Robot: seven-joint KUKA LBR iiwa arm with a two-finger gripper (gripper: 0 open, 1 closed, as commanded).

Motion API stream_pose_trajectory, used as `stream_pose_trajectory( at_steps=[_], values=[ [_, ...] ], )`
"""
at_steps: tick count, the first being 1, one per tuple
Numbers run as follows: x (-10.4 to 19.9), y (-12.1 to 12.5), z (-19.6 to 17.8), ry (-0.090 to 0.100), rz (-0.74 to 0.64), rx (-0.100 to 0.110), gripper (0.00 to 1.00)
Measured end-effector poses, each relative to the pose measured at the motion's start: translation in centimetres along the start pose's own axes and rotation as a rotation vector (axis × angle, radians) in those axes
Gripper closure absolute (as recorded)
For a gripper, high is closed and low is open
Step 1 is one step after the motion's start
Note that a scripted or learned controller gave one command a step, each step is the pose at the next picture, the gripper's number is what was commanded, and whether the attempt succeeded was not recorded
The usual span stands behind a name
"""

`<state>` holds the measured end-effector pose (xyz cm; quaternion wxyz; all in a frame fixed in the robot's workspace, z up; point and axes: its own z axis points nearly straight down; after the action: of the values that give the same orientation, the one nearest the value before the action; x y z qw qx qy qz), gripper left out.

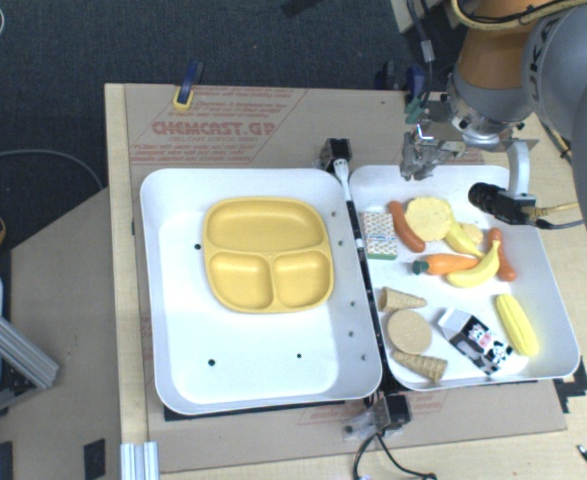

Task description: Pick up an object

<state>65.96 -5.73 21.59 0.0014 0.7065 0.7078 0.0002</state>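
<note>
my claw hangs over the far edge of the right bin, and i cannot tell how it is set. the objects lie below and apart from it: a sausage touching a round yellow slice, a banana, a carrot and a corn cob. a yellow divided tray sits in the left bin.

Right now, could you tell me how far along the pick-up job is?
Nothing looks done yet: the gripper hangs over the far edge of the right bin with nothing between its fingers. The hot dog, banana and corn cob all lie in that bin. Descending, grasping and lifting an object remain.
</note>
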Motion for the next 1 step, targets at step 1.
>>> stream_pose_trajectory(
  at_steps=[1],
  values=[
    [0.03, -0.5, 0.07, 0.001, 0.002, 0.004, 1.0]
  ],
)
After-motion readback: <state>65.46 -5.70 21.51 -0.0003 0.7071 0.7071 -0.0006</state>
